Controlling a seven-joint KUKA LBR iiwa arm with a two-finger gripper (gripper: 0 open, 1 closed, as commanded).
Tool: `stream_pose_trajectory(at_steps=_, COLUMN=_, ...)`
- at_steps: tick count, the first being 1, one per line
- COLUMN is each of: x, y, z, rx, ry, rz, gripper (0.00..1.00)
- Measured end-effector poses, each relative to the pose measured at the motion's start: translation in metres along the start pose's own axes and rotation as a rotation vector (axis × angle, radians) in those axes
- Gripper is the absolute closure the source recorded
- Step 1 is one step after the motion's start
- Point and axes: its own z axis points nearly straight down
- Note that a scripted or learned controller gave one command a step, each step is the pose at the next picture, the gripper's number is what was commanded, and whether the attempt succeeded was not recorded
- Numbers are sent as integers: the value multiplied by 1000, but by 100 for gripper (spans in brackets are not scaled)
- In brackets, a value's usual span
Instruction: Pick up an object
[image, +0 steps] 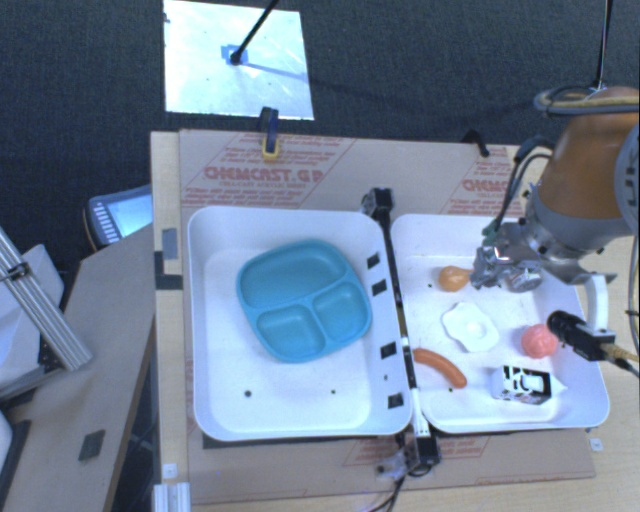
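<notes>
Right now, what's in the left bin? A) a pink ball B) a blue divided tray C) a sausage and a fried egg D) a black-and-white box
B: the blue divided tray lies alone in the left bin, while the sausage, fried egg, pink ball and black-and-white box all lie in the right bin.

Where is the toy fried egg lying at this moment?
The fried egg lies in the right bin, below the small orange piece and above the sausage.
</notes>
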Motion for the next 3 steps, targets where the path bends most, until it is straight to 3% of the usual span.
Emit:
stream_pose_trajectory(at_steps=2, x=115, y=-12, z=12, rx=6, ry=3, rz=-6, gripper=100)
stream_pose_trajectory(at_steps=3, x=169, y=-22, z=-2, rx=4, ry=4, rz=-7, gripper=100)
